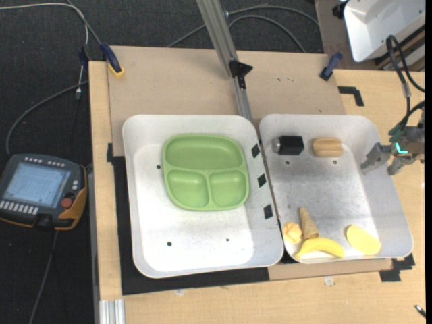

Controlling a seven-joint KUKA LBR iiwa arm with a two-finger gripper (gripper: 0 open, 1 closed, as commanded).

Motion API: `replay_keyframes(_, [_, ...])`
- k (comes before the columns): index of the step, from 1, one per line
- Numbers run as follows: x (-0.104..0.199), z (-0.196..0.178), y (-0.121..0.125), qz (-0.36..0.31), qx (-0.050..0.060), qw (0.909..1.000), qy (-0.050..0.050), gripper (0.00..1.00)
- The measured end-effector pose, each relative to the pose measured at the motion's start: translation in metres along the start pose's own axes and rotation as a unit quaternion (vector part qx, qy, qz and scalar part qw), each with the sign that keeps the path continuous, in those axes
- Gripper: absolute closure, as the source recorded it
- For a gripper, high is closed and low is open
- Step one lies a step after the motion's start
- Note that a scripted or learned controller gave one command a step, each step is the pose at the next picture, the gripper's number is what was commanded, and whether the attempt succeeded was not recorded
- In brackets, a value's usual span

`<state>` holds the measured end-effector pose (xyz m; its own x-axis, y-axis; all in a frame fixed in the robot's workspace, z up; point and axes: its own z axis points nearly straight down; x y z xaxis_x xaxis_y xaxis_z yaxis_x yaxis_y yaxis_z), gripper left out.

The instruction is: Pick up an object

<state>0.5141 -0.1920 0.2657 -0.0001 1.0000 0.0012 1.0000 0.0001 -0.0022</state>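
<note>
In the right bin [337, 187] lie several small objects. A black block [290, 144] and a tan wooden block [327, 147] sit near the far wall. Along the near wall are a yellow banana [320, 248], a tan cone [308, 223], a small peach-coloured piece [292, 233] and a yellow oval piece [362, 239]. My gripper [383, 162] hangs over the right rim of this bin, to the right of the wooden block. Its fingers stand apart with nothing between them.
The left bin [152, 241] holds a green divided plate [204, 171]. A metal pole [223, 39] rises at a slant behind the bins. A teach pendant [40, 191] lies off the bench at the left. Blue clamps [112, 61] grip the bench's far corners.
</note>
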Motion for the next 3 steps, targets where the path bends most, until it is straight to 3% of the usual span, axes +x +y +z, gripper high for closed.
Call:
replay_keyframes(1, [0.000, -0.001, 0.000, 0.000, -0.001, 1.0000, 0.000, 0.00])
replay_keyframes(3, [0.008, 0.118, -0.006, 0.000, 0.003, 1.0000, 0.002, 0.00])
